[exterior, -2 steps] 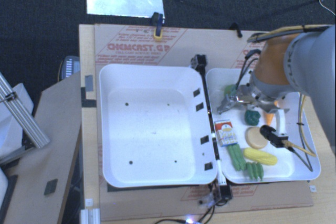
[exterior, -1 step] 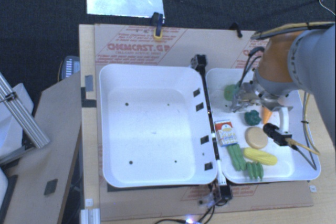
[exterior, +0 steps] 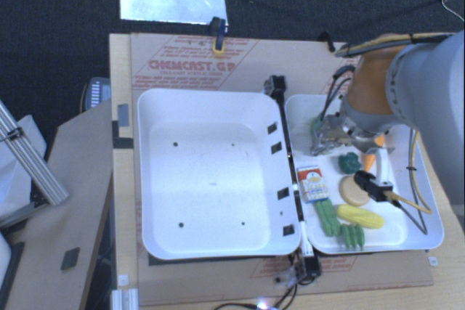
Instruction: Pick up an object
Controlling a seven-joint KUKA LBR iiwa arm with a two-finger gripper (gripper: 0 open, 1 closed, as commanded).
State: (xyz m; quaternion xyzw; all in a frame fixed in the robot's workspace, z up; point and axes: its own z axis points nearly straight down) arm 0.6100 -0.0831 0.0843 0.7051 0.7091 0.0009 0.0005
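The grey arm with an orange band (exterior: pixel 378 87) reaches into the shallow white bin on the view's right (exterior: pixel 418 232), and its end effector (exterior: pixel 325 141) sits low at that bin's far end, near the wall shared with the other shallow white bin (exterior: pixel 211 178). Whether the end effector is clenched or released cannot be told, and nothing can be seen in its grasp.

Every candidate lies in the right-hand bin. A green piece (exterior: pixel 316 128) is just beside the end effector and a dark teal lump (exterior: pixel 349 162) is close by. Nearer the camera are a small orange piece (exterior: pixel 370 159), a small red-and-white printed card box (exterior: pixel 312 183), a round tan disc (exterior: pixel 353 192), a yellow corn-shaped toy (exterior: pixel 360 216) and a long green vegetable-shaped toy (exterior: pixel 327 217).

By my reading the task is at the approach stage: no object is lifted, so the grasp and the raise remain.
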